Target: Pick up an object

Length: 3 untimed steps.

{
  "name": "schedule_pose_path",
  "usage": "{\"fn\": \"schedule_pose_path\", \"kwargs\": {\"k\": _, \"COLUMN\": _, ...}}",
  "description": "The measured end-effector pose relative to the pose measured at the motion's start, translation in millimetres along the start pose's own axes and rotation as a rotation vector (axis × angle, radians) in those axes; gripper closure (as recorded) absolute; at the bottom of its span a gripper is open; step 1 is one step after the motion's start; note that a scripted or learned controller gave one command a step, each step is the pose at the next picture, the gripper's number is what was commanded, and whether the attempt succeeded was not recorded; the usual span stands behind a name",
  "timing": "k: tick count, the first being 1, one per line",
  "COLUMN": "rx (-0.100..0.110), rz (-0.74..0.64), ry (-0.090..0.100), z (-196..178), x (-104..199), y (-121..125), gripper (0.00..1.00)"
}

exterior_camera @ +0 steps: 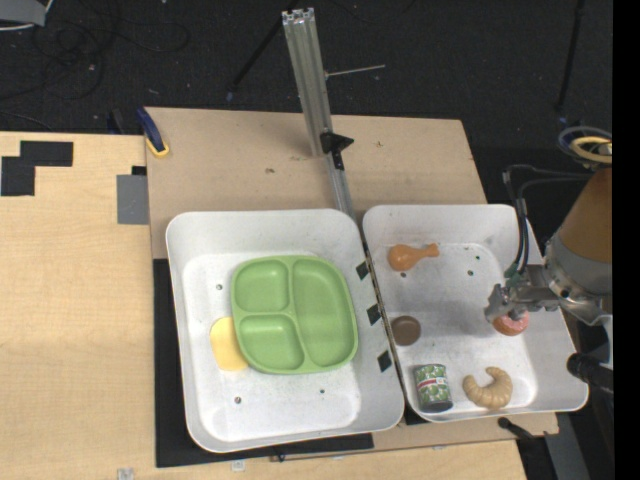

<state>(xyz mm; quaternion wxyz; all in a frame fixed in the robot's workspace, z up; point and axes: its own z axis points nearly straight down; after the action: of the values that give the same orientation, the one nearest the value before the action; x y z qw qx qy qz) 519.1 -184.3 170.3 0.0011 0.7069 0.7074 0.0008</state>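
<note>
Starting at the left, we've got the left shallow white plastic bin (200,388), and in it sits a lime-green plastic plate with three compartments (296,314), which we'll use as our landmark. Tucked against the plate's lower left edge, partly under it, is a flat yellow piece (226,346); we can't tell what it is. Up behind the plate, beyond the bins, a silver aluminium post (310,83) rises from the brown board (400,168).

Right of the plate comes the right shallow white plastic bin (440,223), touching the left bin. Just right of the plate, over the shared wall, lies a small round brown object (405,330). Up and right of the plate is an orange drumstick-shaped toy (410,256). Down and right of the plate stands a small can with a green label (432,386), and just beside it, further from the plate, a tan croissant-shaped toy (489,387).

Furthest right of the plate, the grey arm with its orange band (585,228) reaches in, and its two-finger gripper (508,313) is low near the bin's right side, right on top of a small pinkish-red object (512,324). That object peeks out just under the fingers, but we honestly can't tell whether the jaws are apart or clamped on it.
</note>
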Motion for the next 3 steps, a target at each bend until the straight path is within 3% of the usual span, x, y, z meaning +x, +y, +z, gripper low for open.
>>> {"fn": "schedule_pose_path", "kwargs": {"k": 2, "rx": -0.002, "rz": -0.002, "ry": -0.001, "z": -120.9, "x": 4.5, "y": 15.4, "gripper": 1.0}}
{"fn": "schedule_pose_path", "kwargs": {"k": 3, "rx": 0.007, "rz": -0.003, "ry": 0.002, "z": -99.9, "x": 56.9, "y": 32.0, "gripper": 1.0}}
